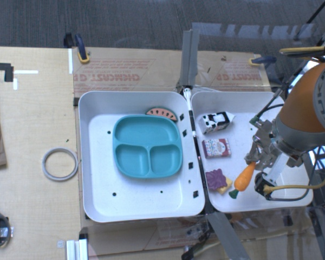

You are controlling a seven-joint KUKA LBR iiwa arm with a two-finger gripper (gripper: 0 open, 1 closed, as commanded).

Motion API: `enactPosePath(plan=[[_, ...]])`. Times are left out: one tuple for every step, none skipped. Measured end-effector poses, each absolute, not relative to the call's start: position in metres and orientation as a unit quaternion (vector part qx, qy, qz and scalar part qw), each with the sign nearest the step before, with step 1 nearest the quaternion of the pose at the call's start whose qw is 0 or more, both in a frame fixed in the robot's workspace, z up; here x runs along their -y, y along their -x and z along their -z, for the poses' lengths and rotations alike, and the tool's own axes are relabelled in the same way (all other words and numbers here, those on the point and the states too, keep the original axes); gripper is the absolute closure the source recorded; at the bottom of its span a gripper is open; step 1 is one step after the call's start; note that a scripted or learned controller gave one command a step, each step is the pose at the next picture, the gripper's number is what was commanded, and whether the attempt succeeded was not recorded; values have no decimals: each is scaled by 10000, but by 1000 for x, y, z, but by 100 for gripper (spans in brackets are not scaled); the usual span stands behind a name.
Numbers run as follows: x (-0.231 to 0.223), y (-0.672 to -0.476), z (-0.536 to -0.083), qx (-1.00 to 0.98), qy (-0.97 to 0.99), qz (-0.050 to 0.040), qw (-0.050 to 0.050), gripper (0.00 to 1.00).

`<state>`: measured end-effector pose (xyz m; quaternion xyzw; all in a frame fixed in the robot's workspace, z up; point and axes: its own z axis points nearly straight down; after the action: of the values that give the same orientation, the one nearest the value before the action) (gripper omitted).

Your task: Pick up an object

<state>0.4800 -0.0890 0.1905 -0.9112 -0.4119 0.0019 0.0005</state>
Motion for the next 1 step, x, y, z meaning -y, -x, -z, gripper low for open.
enactPosePath(plan=[[89, -480, -198, 4135, 9105, -40, 10, 100]])
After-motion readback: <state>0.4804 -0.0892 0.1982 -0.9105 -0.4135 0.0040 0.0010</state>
